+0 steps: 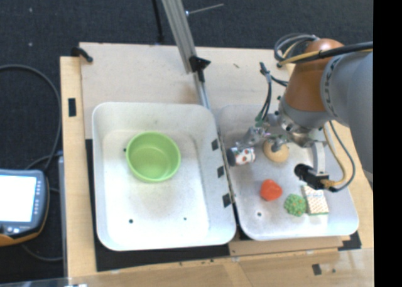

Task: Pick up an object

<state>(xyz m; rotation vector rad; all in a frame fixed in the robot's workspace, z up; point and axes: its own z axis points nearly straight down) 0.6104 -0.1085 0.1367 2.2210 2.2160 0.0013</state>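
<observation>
White plastic is what I see first: two shallow bins side by side on the tan counter (141, 75). At the far left, off the counter, sits a handheld screen (19, 204) with a cable running up from it. The left bin (110, 216) holds a green bowl (153, 156), upright, set toward its left half. A metal rail (179, 25) slants down from the top of my view and ends near the gap between the bins.

The right bin (339, 220) holds the loose things. Near its left wall lies a small white cube with red spots (244, 156). Just to its right is a pale tan round object (276, 151), right under the arm's wrist. Lower down, a red ball-like piece (271, 190) lies apart from those two. Next comes a bumpy green lump (294, 204), touching or just beside a small printed box (316, 203) near the bin's right side.

The grey arm with its orange band (308, 85) reaches in from the right, and the jaws (274, 143) hang over the tan object. I cannot tell from up here whether they are spread or pinching anything.
</observation>
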